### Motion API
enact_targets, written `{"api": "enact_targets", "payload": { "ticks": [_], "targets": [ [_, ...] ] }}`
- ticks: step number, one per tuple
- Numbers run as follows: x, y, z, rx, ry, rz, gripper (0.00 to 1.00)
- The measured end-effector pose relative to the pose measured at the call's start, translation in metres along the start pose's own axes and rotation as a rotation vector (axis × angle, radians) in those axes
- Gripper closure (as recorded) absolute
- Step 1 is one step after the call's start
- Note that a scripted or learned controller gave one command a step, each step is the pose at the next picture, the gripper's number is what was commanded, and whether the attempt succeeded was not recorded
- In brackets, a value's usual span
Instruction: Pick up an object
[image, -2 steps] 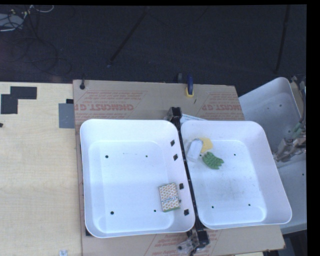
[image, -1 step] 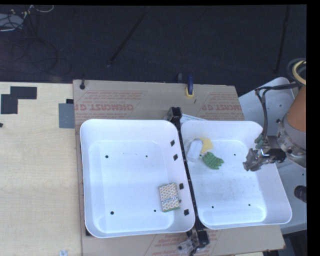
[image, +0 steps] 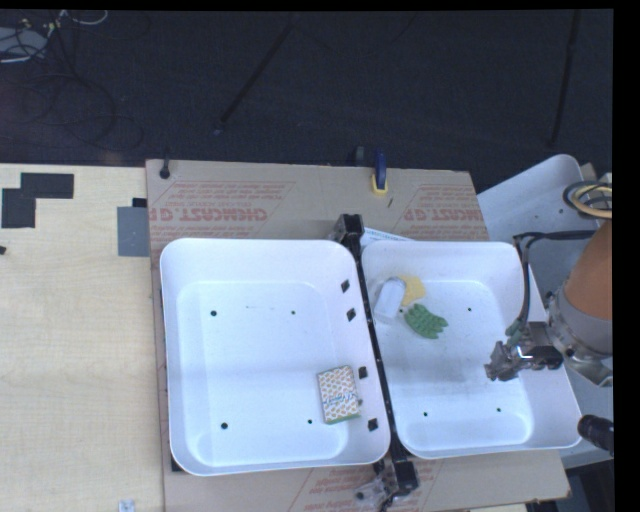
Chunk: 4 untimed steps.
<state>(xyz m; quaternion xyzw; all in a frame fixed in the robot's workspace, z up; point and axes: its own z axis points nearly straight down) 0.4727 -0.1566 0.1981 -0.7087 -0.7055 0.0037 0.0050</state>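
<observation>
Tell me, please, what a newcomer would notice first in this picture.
Probably the two shallow white bins side by side on the bench. The left bin holds a small patterned card packet near its lower right corner; the right one holds a green leafy toy beside a yellow and white object. The gripper hovers by the right bin's right edge.

Red print — "CHEMCAST GP" (upside down) — on the cardboard sheet (image: 300, 205).
</observation>
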Motion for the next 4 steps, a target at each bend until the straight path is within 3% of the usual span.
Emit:
{"api": "enact_targets", "payload": {
  "ticks": [1,2,3,4],
  "targets": [
    [-0.039,0.003,-0.133,-0.024,-0.008,-0.003,1.00],
    [0.023,0.034,-0.022,-0.001,0.003,-0.011,1.00],
    [-0.049,0.001,-0.067,-0.013,-0.005,0.002,1.00],
    [0.042,0.003,-0.075,-0.010,0.002,-0.013,1.00]
  ]
}}
